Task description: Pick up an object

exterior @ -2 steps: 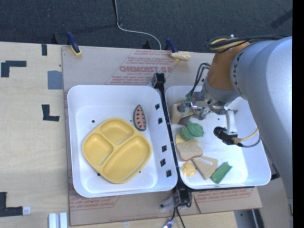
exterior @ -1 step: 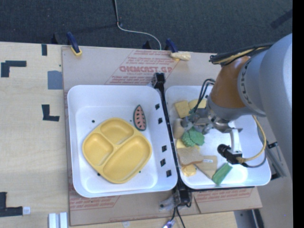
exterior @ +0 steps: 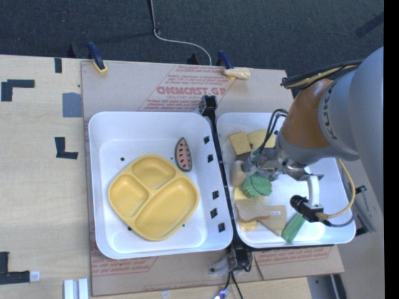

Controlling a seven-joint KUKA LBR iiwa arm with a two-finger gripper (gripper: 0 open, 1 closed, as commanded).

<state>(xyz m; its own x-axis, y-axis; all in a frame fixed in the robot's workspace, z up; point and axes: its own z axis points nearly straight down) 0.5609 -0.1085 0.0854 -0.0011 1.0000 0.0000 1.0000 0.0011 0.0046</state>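
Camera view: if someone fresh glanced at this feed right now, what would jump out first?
Probably the big yellow divided plate in the left bin, with a watermelon slice toy just beside its upper right edge. Next, the grey and orange arm reaching into the right bin, its gripper down among a cluster of toy foods by a green leafy piece.

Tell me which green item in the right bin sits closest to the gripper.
The ruffled green piece, directly under the gripper; the smooth green block lies off toward the bin's near corner.
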